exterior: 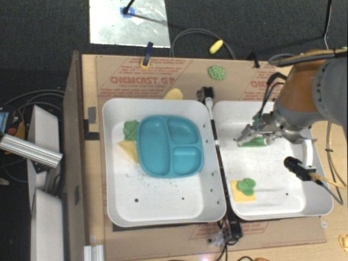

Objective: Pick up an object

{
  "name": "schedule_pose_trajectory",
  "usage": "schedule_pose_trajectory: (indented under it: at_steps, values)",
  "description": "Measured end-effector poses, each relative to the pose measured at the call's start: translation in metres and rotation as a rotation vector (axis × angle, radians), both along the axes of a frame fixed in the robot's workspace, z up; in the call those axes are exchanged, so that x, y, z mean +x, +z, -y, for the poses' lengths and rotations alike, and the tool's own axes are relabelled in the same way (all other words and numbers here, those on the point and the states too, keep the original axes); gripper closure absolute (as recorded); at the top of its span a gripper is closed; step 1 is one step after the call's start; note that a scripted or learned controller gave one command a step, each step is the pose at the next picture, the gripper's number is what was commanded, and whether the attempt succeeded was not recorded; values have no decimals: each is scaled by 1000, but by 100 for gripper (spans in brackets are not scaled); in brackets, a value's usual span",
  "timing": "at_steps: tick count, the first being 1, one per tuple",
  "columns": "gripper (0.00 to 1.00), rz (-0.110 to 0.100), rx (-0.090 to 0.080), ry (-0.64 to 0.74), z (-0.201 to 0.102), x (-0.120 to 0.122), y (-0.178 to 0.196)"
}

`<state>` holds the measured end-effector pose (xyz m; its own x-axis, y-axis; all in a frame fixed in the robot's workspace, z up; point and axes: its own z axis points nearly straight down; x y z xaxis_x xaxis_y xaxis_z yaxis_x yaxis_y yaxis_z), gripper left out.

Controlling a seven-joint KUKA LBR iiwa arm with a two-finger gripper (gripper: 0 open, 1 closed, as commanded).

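Camera view is read from the near edge of the bench [87,200] outward. Nearest, in the right bin [315,203], a small green piece [246,185] is seen lying on a yellow square [242,193], well apart from the gripper [255,137]. Further in, the gripper is seen low over the same bin, with a flat green object [253,142] lying just beneath and touching its tip. Whether the fingers are open or closed on it cannot be told, since the wrist hides them. In the left bin [117,200], a blue divided tray [168,145] is seen with green and yellow pieces at its left side. The grasping step is judged to be in hand. A firm closure on the flat green object would be called for next, then a straight lift clear of the bin floor.
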<state>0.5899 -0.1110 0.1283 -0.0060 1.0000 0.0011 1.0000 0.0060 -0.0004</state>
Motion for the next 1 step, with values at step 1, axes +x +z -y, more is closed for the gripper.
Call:
schedule_pose_trajectory:
  at_steps: [1]
  values:
    - [0,0,-1,-6,30,2,-45]
